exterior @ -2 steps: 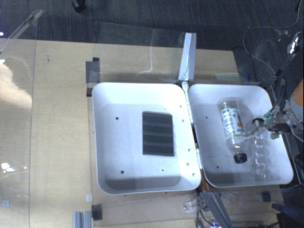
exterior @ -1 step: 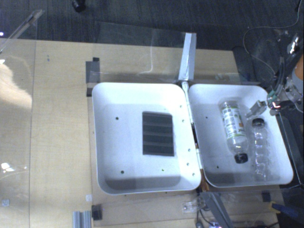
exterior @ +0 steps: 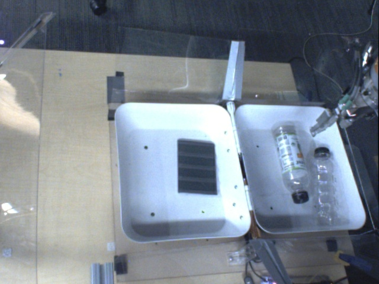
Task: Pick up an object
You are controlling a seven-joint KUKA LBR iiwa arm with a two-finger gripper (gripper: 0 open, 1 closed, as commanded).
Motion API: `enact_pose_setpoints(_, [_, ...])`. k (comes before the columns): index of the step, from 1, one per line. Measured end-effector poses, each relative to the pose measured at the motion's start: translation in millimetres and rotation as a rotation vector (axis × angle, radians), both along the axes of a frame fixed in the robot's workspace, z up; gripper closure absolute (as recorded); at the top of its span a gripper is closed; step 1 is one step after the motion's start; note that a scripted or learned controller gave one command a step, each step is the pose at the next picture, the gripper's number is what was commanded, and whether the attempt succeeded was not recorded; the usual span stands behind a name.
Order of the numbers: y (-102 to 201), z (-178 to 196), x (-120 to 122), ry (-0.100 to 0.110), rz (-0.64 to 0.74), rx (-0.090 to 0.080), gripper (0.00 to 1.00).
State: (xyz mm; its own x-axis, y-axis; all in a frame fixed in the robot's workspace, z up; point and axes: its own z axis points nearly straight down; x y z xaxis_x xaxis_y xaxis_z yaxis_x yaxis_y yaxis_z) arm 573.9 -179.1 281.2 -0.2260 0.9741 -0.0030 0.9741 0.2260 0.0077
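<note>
The left bin (exterior: 133,176) holds a dark ribbed rectangular pad (exterior: 197,166), lying flat near its middle. Two clear plastic bottles lie in the right bin (exterior: 260,158). One bottle has a white label (exterior: 289,155) and its black cap points toward the near edge. The other is an unlabelled bottle (exterior: 323,188) beside it on the right, with its black cap at the far end. My gripper (exterior: 321,126) hangs over the right bin's far right corner, above and just beyond the unlabelled bottle's cap. Nothing shows in it.
A grey upright bar (exterior: 234,70) stands behind the seam between the bins. Clear panels (exterior: 35,129) border the bench on the left and at the back. Cables (exterior: 331,58) hang near the arm at the far right.
</note>
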Motion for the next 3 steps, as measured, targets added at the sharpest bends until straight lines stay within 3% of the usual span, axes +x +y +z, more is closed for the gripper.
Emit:
enact_pose_setpoints(1, [-26.3, -127.7, 57.0, -0.009, 0.175, -0.005, 0.00])
enact_pose_setpoints(2, [37.4, -193.2, 63.5, -0.002, 0.347, -0.003, 0.00])
enact_pose_setpoints(3, [33.4, -136.7, 97.3, -0.001, 0.558, -0.005, 0.00])
